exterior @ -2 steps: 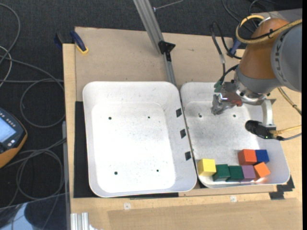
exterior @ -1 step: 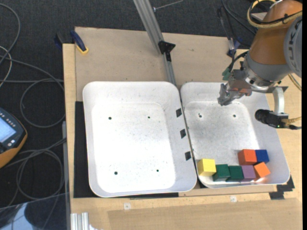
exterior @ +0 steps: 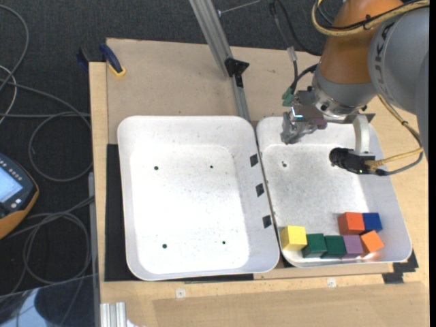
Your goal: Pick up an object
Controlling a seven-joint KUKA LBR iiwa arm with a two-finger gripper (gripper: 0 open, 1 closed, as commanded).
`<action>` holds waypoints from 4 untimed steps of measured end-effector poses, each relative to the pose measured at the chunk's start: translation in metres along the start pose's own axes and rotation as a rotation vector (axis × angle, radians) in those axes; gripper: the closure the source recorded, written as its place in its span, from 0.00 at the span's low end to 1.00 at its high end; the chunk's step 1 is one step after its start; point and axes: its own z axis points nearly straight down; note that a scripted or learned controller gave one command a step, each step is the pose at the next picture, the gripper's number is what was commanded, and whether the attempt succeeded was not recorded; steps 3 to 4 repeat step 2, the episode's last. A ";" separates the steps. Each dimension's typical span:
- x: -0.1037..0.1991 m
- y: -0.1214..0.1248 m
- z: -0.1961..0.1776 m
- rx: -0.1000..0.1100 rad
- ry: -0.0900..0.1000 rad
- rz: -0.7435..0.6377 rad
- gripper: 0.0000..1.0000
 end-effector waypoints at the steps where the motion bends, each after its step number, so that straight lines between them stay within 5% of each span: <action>1: 0.048 0.011 0.007 0.001 0.000 0.002 1.00; 2: 0.098 0.014 -0.004 0.001 0.000 0.001 1.00; 4: 0.098 0.014 -0.004 0.001 0.000 0.001 1.00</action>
